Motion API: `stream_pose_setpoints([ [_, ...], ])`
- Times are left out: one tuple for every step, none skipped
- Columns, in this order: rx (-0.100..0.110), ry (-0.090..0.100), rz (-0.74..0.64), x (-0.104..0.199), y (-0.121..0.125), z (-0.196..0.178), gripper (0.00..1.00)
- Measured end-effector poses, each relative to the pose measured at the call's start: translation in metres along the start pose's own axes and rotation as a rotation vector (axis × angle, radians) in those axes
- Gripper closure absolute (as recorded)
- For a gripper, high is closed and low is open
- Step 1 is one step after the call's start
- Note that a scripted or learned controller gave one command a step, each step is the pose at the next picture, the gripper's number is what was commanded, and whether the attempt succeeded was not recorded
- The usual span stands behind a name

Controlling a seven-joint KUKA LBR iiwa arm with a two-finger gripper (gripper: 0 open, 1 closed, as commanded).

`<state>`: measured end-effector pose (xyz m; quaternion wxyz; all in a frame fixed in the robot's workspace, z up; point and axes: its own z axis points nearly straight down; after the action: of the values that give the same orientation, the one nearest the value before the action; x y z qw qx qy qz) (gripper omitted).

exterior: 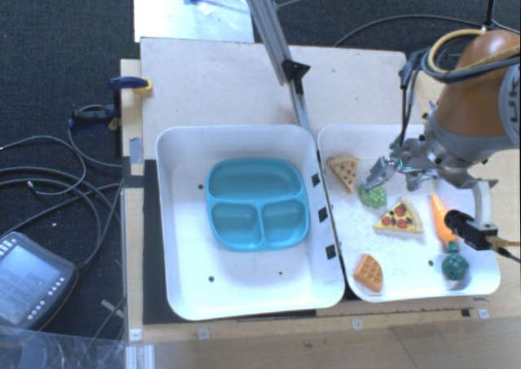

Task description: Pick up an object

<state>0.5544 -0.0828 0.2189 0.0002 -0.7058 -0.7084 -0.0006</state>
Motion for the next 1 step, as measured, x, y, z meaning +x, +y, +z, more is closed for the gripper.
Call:
stream_pose_setpoints([
  [-0.001, 0.0, 0.002, -0.0002, 0.0001, -0.0002, 0.0],
])
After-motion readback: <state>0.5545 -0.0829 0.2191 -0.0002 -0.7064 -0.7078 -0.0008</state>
